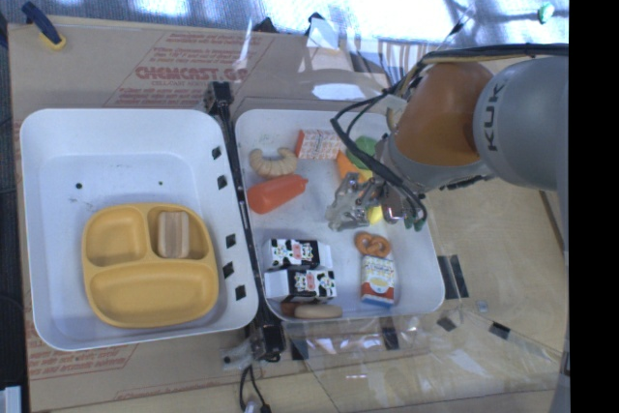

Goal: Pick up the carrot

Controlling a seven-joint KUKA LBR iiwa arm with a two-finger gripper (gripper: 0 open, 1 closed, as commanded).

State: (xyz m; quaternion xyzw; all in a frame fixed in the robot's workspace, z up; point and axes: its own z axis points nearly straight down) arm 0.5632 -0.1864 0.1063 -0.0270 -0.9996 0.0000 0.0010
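Observation:
The carrot (276, 193) is a stubby orange-red piece lying on the floor of the right bin (418, 251), near its left wall. My gripper (346, 208) hangs low over the middle of that bin, a short way right of the carrot and apart from it. Nothing shows in its grasp. The grey arm with the orange band (440, 126) reaches in from the right and covers the bin's upper right part.
Around the carrot lie a tan croissant (274, 160), a cracker box (317, 144), an orange piece (348, 164), a pretzel (372, 245), a juice box (378, 279) and two milk cartons (295, 253). The left bin (58, 150) holds a yellow divided plate (145, 280).

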